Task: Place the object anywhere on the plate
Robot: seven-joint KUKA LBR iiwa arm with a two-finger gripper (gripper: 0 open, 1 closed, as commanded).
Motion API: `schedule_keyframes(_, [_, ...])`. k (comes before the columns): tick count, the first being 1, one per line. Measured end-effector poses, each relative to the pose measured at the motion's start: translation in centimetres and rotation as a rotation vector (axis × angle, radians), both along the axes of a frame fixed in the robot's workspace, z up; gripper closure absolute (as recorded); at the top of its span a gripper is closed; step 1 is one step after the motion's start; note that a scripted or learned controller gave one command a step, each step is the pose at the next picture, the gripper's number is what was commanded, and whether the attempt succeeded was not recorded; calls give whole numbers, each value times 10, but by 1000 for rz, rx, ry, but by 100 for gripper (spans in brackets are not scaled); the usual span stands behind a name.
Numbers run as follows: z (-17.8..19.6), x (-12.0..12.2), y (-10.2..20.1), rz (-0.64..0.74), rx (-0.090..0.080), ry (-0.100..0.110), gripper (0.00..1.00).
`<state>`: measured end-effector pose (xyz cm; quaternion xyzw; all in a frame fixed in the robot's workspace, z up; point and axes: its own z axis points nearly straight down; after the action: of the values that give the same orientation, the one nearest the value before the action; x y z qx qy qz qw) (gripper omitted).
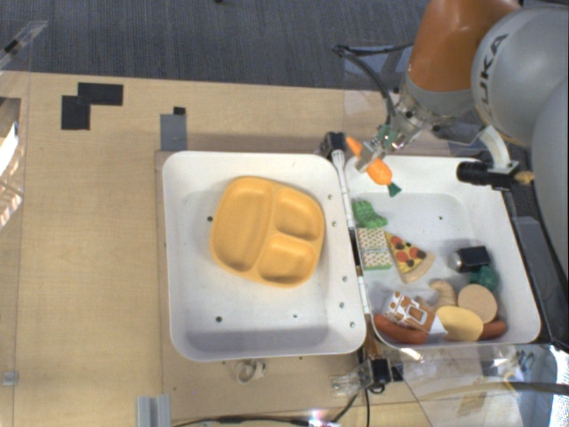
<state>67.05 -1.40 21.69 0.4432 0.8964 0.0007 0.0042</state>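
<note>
A wooden bench (89, 265) bears two white bins (258, 327) side by side.

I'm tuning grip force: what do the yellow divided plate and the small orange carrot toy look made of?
The yellow three-compartment plate looks like matte moulded plastic: uniform colour, soft rounded ridges. The small orange carrot toy with green top looks like smooth plastic, though too small to be sure.

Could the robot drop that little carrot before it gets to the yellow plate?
Maybe. The carrot hangs by one end from the fingers, so it could slip out. It must also cross the rims between the bins to reach the plate; dropped early, it would land among the other toy food.
</note>
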Motion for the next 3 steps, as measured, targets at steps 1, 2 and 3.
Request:
schedule_keyframes(1, [35, -18, 77, 151, 5, -5, 100])
schedule_keyframes(2, [34, -18, 73, 146, 2, -2, 0])
schedule_keyframes(3, [34, -18, 73, 146, 2, -2, 0])
